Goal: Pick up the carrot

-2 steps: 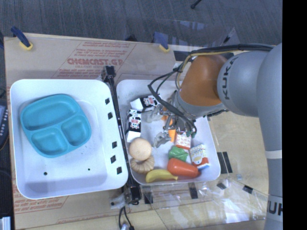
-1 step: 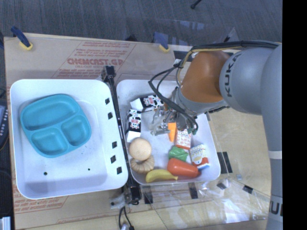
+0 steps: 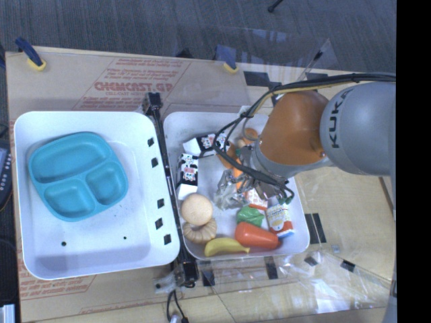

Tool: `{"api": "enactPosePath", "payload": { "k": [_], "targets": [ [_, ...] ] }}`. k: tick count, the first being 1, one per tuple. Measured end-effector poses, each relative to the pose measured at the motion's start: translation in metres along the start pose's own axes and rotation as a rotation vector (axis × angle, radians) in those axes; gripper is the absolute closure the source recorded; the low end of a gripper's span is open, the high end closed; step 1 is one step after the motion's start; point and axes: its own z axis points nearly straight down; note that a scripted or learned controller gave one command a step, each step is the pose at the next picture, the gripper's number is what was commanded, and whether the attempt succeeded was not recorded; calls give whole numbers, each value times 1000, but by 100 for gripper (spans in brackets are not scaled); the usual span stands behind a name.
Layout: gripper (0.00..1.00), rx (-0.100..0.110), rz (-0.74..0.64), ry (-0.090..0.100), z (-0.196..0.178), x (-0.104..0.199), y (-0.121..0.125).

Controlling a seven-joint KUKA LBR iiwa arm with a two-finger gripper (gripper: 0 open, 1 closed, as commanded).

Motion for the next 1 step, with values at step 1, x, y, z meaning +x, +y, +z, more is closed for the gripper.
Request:
{"api": "enactPosePath", "payload": {
  "k": [1],
  "targets": [
    [100, 5, 2, -11, -84, -5, 38]
  ]
}}
